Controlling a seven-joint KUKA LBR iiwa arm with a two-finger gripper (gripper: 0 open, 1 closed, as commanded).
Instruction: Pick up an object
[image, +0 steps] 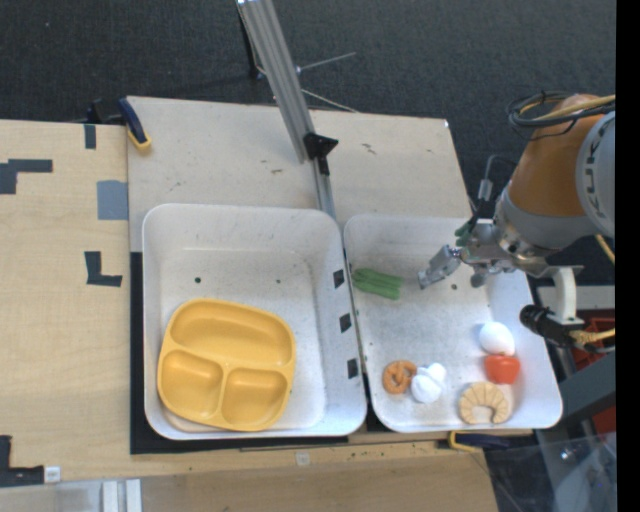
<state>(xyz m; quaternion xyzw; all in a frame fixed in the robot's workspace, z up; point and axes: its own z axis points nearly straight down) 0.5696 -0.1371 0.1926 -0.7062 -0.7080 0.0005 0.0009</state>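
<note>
I see the left bin (160, 240) holding a yellow tray (228, 364) | right bin (400, 232): green piece (376, 283), pretzel (399, 376), egg (496, 337), tomato (503, 369), croissant (486, 402) | gripper (437, 270) grip unreadable, I can't tell

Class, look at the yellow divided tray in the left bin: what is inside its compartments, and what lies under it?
The yellow tray has three compartments, and all look bare. It rests on the floor of the left bin. Whatever lies beneath the tray is covered and cannot be seen.

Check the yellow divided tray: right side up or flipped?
Right side up: the yellow tray in the left bin shows its three hollow compartments facing upward.
</note>
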